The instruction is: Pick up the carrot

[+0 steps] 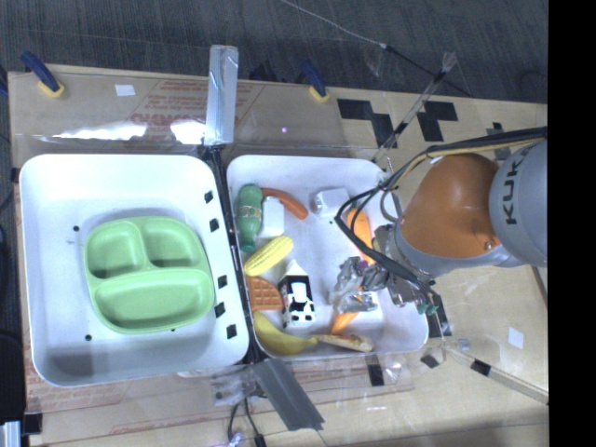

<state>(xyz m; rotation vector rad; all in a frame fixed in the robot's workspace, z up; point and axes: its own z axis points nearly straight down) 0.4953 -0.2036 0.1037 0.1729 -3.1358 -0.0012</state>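
The carrot [345,321] shows as an orange tip near the front wall of the right bin [307,168]. More orange shows further back, beside the arm's cables; whether it is the same carrot I cannot tell. My gripper [358,289] hangs low over the bin, directly above the carrot's middle and covering it. Whether it touches or holds the carrot is hidden by the gripper body and cables.
Left of the gripper lie a black-and-white cow toy [298,301], a waffle [265,294], a corn cob [268,252], a green vegetable [249,214], a red-orange sausage [284,203] and a banana [279,338]. A green divided plate [149,273] sits in the left bin [47,184].
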